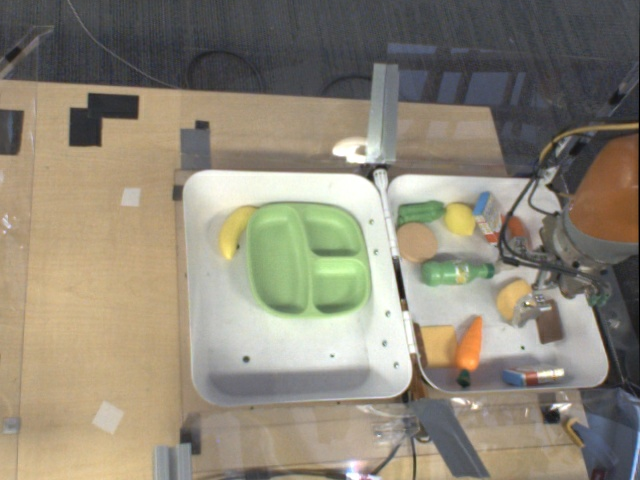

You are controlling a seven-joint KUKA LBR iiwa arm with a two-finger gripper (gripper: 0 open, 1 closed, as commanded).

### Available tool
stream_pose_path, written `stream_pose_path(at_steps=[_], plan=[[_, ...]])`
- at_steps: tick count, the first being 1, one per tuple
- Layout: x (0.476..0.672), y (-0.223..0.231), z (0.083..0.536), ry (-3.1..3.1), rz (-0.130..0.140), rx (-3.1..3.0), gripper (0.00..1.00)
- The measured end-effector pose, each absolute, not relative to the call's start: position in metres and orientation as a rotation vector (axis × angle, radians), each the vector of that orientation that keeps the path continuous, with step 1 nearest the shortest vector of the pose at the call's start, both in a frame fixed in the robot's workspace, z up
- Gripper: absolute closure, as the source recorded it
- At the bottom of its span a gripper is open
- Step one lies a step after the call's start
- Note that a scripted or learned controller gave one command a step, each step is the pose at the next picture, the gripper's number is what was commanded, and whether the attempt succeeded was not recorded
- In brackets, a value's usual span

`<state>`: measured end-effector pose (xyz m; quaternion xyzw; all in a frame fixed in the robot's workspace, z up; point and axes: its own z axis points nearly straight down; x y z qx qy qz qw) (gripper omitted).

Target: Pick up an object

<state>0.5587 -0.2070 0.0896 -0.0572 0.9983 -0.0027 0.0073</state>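
Counter (90,298) looks like pale wood laminate, matt, w/ a few black tape patches. Both bins (300,378) seem white plastic, smooth, slight sheen. Green divided tray (305,258) is plastic, soft gloss. Banana (234,230) looks like smooth toy plastic, same for carrot (469,342) and lemon (459,218). Green bottle (455,271) is shiny. Post (382,113) betw. the bins is bare metal, brushed-looking. Arm's orange band (610,193) is glossy; wrist below it is grey metal. Floor (250,18) behind looks dark, ribbed carpet, rough.
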Motion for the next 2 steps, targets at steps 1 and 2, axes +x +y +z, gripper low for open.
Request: stream_pose_path(at_steps=[1,2], plan=[[0.653,-0.204,0.087,3.136,0.0,-0.119,0.0],[0.661,-0.139,0.089,3.155,-0.01,0.086,0.0]])
